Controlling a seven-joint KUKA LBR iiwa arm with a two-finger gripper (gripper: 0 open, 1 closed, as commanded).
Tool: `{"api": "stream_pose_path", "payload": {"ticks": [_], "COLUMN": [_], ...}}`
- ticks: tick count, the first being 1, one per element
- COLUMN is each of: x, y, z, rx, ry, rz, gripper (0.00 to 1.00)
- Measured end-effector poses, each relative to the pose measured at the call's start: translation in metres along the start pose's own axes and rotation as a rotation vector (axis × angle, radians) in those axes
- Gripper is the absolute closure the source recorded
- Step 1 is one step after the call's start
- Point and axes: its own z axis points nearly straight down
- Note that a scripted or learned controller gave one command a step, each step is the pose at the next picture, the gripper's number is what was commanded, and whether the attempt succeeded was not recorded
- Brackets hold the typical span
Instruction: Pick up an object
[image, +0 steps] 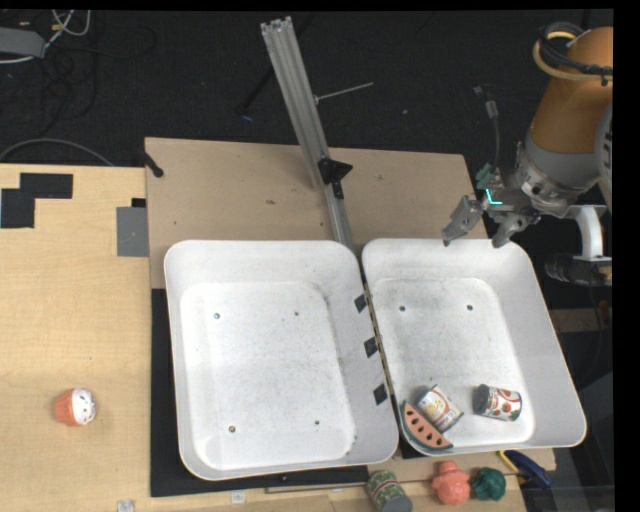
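Observation:
My gripper (482, 227) hangs above the far edge of the right bin (545, 330), its two fingers spread apart with nothing between them. Near the front of that bin lie a small can with a tan label (437, 407), a dark can with a red and white label (497, 402) and a watermelon slice (426, 430) against the front left corner. All three are well in front of the gripper.
The left bin (190, 300) sits beside the right one. A metal rail (305, 110) slants up behind the bins. Outside the front rim lie a green can (382, 488), an orange toy (451, 483) and a teal toy (488, 483). An orange-and-white ball (75, 407) rests on the left board.

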Motion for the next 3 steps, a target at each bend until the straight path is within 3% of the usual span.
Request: {"api": "stream_pose_path", "payload": {"ticks": [1,3], "x": [0.000,0.000], "y": [0.001,0.009], "z": [-0.003,0.090], "rx": [-0.004,0.000], "ry": [-0.002,-0.001], "rz": [-0.002,-0.002], "gripper": [0.00,0.00]}}
